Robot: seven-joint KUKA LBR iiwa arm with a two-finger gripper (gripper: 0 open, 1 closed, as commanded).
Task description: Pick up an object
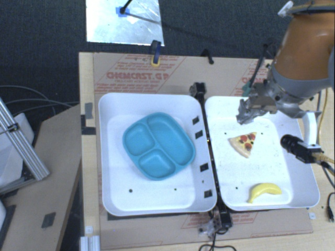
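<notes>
The pizza slice (244, 144) is lying flat in the right bin (272, 203), right of centre in the frame, with the banana (265, 191) resting below it toward the lower right. Both are appearing to be light, rigid toy pieces; the slice, being thin and flat, is likely calling for a grip across its two straight edges, while the curved banana is offering a narrow middle. The arm is reaching in from the upper right, its pincer (247, 114) hanging just above the slice, nothing visible between its fingers; their opening is not discernible.
</notes>
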